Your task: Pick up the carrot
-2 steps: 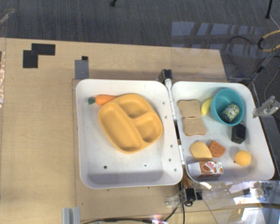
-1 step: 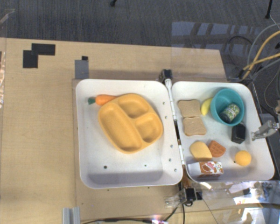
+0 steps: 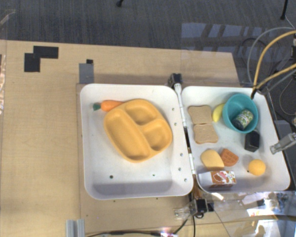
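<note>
Pale wooden desk (image 3: 39, 147) carrying two shallow white bins. Yellow three-section plastic plate (image 3: 137, 130) lying in left bin (image 3: 96, 181). Small orange carrot with green top (image 3: 108, 105) lying beyond, touching plate's far-left rim. Gripper state: cannot tell.

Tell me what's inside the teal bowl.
The teal bowl in the right bin holds one small green, patterned object. Whatever lies beneath that object is covered.
</note>
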Robot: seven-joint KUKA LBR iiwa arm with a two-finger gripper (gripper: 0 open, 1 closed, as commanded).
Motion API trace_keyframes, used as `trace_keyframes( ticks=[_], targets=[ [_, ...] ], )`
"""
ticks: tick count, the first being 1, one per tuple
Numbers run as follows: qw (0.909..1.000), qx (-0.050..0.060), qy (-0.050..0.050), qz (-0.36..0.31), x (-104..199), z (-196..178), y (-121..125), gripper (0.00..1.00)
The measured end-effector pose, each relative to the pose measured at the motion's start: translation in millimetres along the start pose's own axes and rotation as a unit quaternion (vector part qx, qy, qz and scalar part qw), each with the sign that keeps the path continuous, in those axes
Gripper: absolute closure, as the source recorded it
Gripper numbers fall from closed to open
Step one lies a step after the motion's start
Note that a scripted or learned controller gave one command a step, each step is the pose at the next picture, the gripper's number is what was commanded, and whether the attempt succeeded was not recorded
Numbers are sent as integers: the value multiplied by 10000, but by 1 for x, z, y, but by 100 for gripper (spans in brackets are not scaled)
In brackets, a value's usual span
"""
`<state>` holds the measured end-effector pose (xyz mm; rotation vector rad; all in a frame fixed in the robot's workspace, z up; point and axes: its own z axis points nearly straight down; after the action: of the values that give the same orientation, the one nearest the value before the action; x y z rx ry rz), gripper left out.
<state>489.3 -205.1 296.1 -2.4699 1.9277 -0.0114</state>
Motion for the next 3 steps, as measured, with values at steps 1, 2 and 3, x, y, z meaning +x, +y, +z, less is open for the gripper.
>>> trace_keyframes(
  ticks=[1,2,3],
  targets=[
    [9852,-19,-18,-1716,-12,18,-3,0],
    [9363,-19,-16,-3512,-21,36,-5,0],
    [8501,20,6,-5267,3,-18,-8,0]
  ],
)
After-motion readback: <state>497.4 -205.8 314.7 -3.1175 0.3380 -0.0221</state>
